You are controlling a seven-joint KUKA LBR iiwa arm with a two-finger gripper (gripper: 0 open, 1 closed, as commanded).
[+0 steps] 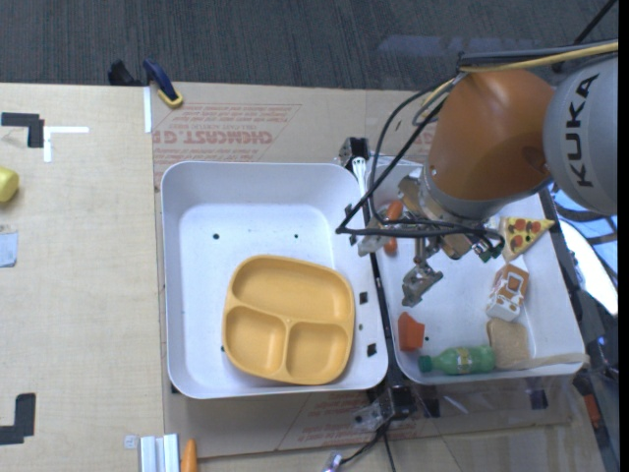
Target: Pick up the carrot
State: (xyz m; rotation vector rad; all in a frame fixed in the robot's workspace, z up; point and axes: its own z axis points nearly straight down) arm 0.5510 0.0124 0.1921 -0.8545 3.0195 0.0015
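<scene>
The carrot is a small orange toy in the right bin, up and to the left of the gripper, close by but not touching it. The arm hides part of it. The gripper hangs over the bin floor with nothing in it; I cannot tell how it is set. The carrot looks light, hard and smooth, so it may slip. Grab it across the thick middle.

A dark grey carpeted floor runs along the top. Below it lies the pale wooden counter, partly covered by a flattened cardboard sheet with red print, evenly lit.
</scene>
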